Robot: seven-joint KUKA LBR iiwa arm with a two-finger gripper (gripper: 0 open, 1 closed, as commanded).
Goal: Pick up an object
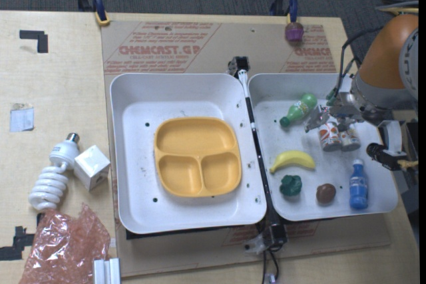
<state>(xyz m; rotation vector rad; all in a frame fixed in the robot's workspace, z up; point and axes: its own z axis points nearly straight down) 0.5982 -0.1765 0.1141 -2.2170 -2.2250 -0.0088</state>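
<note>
The grey arm with its orange band enters from the right and bends down over the right bin, its gripper low near the bin's upper right part. Whether the jaws are spread or pressed together cannot be told; the metal parts blur into the things beneath them.

Just under the gripper stand two small cans with red and white labels, side by side and touching. Up and to the left lies a green bottle, smooth plastic, tilted with its neck toward the bin's middle. A curved yellow banana lies near the bin's left wall, and just below it sits a dark green, knobbly lump like broccoli. A round brown ball-like thing lies near the front wall, and a blue bottle with a white cap lies beside it to the right.

The left bin carries a yellow plastic tray with three compartments and rounded corners, set in the middle with bare white floor on all sides. The two bins touch along a dark seam.

On the worktop left of the bins lie a white spiral light bulb, a white cube touching it, and crumpled pink film. A purple thing sits by the rear clamp.
</note>
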